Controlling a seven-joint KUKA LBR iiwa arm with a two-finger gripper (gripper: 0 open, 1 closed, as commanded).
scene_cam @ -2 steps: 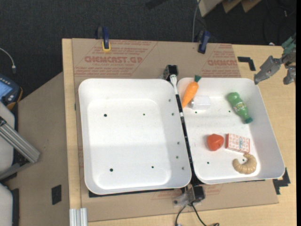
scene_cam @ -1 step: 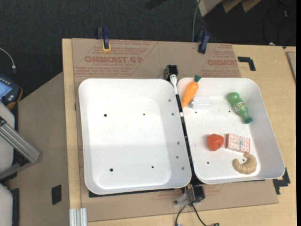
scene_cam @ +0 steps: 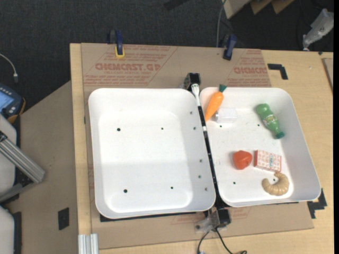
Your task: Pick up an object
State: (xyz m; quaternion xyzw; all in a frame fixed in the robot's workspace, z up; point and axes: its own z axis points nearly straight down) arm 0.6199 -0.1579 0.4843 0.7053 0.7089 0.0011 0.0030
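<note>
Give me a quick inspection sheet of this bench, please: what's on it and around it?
Surface: cardboard-covered bench bearing a left bin and a right bin, side by side.
Job's things: all in the right bin: carrot, green bottle, red block, patterned card, tan curved piece, small clear piece.
Clutter: nothing seen.
Grippers: nothing seen.
Cables: a cable at the back; another at the front edge.
Surroundings: two blue clamps, dark floor.
</note>
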